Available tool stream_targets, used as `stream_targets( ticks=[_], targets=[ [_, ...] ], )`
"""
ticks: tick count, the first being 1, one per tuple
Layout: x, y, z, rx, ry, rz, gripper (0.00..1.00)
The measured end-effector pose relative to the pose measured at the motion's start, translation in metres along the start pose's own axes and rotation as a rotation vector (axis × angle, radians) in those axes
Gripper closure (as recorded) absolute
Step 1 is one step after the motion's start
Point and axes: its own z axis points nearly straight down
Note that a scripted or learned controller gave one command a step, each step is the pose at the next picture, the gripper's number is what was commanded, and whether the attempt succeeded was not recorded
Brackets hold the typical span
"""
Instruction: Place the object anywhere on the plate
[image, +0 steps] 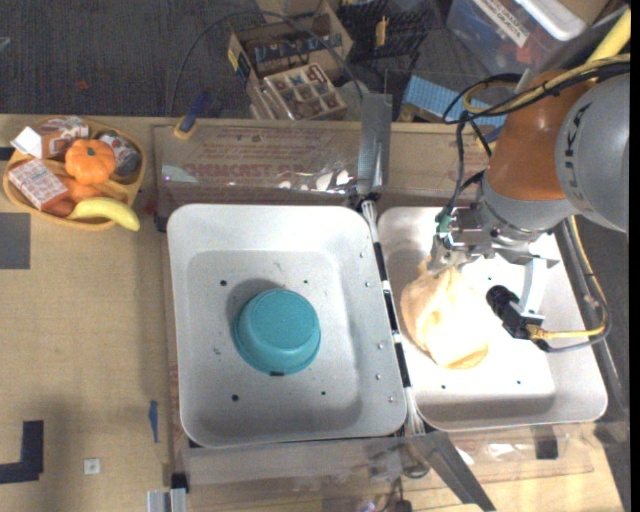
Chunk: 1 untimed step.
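Observation:
A teal round plate (278, 330) sits in the middle of the left white bin (200, 250). A pale yellow, soft-looking lump (448, 320) lies in the left half of the right white bin (570, 390). My gripper (448, 254) comes down from the right and sits at the lump's upper edge, touching or just above it. The arm's wrist covers the gripper's tip.
A black connector (506, 308) on a yellow cable (575, 335) hangs over the right bin beside the lump. A bowl of toy fruit (75, 175) stands on the bench at the far left. A clear plastic sheet (265, 165) lies behind the left bin.

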Motion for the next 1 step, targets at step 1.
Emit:
stream_targets(
  ticks=[1],
  targets=[
    [-0.0005,0.0010,-0.0401,-0.001,0.000,-0.001,1.00]
  ],
)
